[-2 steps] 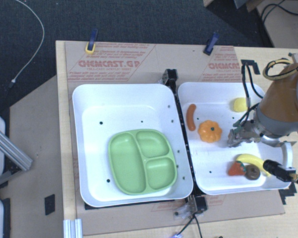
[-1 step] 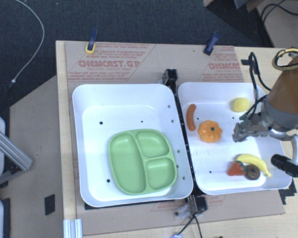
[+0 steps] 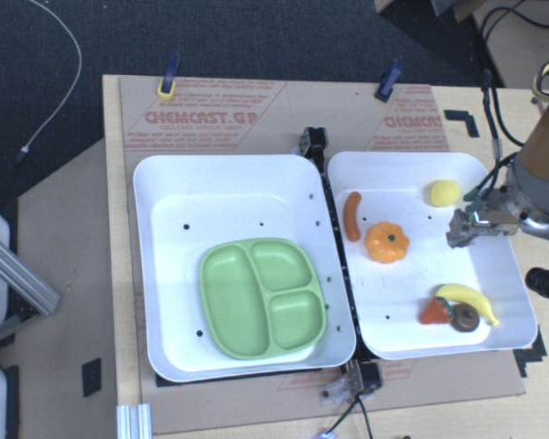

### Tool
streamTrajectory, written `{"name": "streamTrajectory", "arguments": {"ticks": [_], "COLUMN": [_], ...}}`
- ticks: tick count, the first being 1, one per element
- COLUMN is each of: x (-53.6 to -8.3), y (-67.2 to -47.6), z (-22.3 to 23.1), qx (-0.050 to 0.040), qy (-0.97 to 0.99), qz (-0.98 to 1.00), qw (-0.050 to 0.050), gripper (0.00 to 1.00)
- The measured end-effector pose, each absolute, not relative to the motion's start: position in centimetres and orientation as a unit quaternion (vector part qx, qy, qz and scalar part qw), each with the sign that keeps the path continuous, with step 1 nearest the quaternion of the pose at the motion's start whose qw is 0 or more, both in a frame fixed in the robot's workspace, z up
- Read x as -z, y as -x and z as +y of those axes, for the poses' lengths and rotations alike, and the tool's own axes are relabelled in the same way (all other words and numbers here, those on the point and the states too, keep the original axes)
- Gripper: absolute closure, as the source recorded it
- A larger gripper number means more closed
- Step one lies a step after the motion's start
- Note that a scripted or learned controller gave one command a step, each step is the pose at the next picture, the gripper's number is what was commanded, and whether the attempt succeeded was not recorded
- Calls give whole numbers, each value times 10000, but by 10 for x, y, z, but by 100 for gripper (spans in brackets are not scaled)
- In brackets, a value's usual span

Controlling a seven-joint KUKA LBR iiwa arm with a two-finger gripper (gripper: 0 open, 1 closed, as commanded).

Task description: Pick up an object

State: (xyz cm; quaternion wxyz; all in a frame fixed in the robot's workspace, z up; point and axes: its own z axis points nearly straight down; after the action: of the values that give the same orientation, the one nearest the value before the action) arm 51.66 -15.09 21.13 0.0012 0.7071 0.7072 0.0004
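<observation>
In the right bin (image 3: 412,337) lie several toy foods: an orange sausage (image 3: 351,216), an orange pumpkin (image 3: 386,242), a yellow lemon (image 3: 444,192), a yellow banana (image 3: 468,299), a red piece (image 3: 433,313) and a brown round piece (image 3: 464,317). My gripper (image 3: 464,230) hangs over the right side of this bin, just below the lemon and right of the pumpkin. Nothing shows between its fingers.
The left bin (image 3: 165,245) holds a green divided plate (image 3: 261,296). Black clamps (image 3: 313,141) sit between the bins at the back, and another (image 3: 359,376) at the front. Blue and yellow clips (image 3: 168,79) pin the cardboard base.
</observation>
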Motion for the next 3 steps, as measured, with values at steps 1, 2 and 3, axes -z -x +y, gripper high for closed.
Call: {"name": "streamTrajectory", "arguments": {"ticks": [1, 2, 3], "x": [-273, -274, -270], "y": [-523, -546, -558], "z": [-155, -113, -65], "qx": [-17, -12, -10], "qy": [-7066, -7051, -7051], "qz": [7076, 7091, 7091], "qw": [38, 14, 6], "gripper": [100, 100, 100]}}
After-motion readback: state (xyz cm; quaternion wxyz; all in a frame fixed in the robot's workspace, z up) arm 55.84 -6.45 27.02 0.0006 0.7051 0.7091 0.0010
